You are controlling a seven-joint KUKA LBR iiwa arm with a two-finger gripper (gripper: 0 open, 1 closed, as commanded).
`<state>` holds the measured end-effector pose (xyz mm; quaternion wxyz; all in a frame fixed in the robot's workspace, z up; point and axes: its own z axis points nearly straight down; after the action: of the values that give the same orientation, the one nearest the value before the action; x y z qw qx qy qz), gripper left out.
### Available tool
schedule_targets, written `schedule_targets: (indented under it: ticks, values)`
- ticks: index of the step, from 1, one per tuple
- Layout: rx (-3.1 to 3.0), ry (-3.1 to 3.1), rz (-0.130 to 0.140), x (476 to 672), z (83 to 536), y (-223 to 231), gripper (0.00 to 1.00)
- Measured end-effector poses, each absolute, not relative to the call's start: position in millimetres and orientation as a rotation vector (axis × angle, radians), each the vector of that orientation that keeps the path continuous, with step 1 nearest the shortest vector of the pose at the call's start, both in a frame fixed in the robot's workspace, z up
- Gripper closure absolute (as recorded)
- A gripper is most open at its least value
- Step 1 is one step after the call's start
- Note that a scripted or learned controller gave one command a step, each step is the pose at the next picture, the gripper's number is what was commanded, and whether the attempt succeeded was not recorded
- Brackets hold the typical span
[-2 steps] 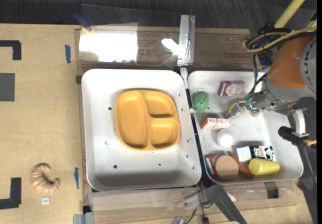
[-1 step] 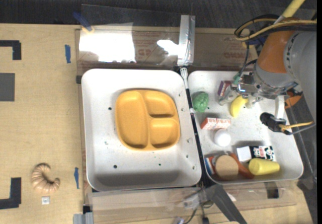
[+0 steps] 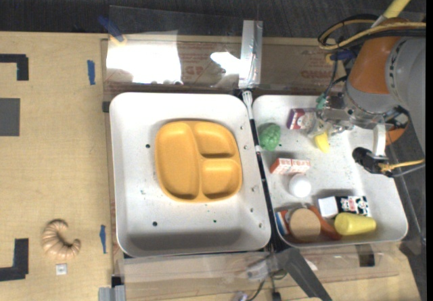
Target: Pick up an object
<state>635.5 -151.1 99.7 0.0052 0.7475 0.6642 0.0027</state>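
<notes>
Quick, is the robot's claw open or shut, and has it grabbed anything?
Gripper: it cannot be told. It hangs over the back of the right bin, close above a small yellow object, and its tip is too blurred to read.

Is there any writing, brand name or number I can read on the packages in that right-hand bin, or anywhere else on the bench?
No text here can be read.
Small red and white carton in the right white bin: printing too blurred.
Dark red and white packet near the end effector: markings too small.
Black and white box: pattern, no legible words.
Brown cardboard panel behind the bins: faint red print, washed out by glare.
</notes>
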Motion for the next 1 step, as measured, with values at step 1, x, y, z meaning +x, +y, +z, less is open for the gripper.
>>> schedule_targets:
  ticks: [1]
  values:
    - [2.489,1.913,0.015,669.5,189.7,-28.8,1.00]
